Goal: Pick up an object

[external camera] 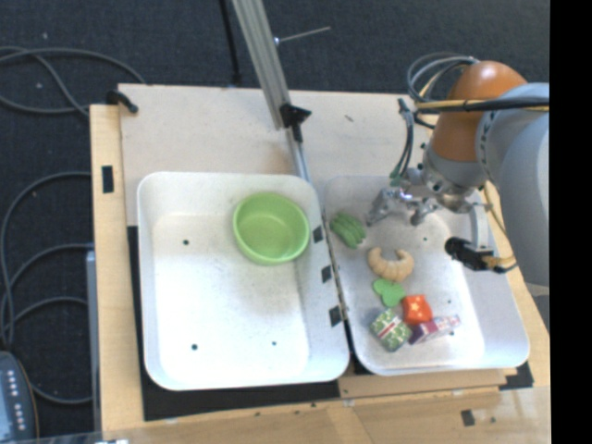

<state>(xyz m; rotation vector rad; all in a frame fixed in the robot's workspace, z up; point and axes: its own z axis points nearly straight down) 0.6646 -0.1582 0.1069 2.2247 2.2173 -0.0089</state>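
My gripper (400, 208) hangs over the far part of the right bin (490, 326), its two fingers spread apart with nothing between them. Just below it lies a tan croissant-shaped piece (392, 264). A ribbed green object (349, 229) rests to the gripper's left, near the bin's left wall. Closer to the front sit a small green piece (389, 292), an orange-red block (416, 308), a multicoloured cube (389, 329) and a pinkish tube (438, 326).
The left bin (185, 340) holds a light green bowl (270, 228) at its far right. A slanted metal pole (268, 63) rises from the bench between the bins. Cables and a black connector (467, 252) trail from the wrist on the right.
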